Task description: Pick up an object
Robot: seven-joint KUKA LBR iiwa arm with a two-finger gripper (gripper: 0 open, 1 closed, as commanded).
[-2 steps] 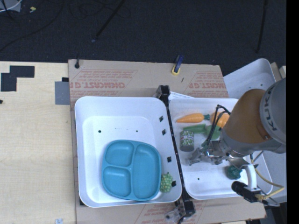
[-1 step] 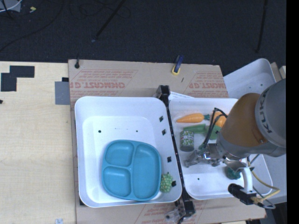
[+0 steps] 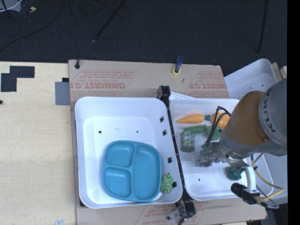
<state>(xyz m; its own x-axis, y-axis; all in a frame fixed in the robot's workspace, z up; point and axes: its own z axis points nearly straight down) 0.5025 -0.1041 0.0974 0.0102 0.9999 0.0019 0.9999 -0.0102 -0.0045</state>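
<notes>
My gripper [image 3: 206, 160] hangs low over the middle of the right bin [image 3: 206, 191], below the orange wrist band. Its fingers point down toward the bin floor, and nothing shows between them. A small green-and-grey can [image 3: 188, 140] stands just left of the gripper. An orange carrot [image 3: 191, 119] lies at the back of the bin, with a green piece [image 3: 200, 129] beside it. Another orange object [image 3: 224, 121] peeks out behind the arm. A teal object [image 3: 234, 174] lies to the right of the gripper, partly hidden by the arm.
The left bin [image 3: 93, 121] holds a blue divided plate [image 3: 131, 170] and a green grape-like cluster [image 3: 166, 183] by its right wall. A black divider [image 3: 170, 139] runs between the bins. Brown cardboard [image 3: 122, 81] lies under both bins.
</notes>
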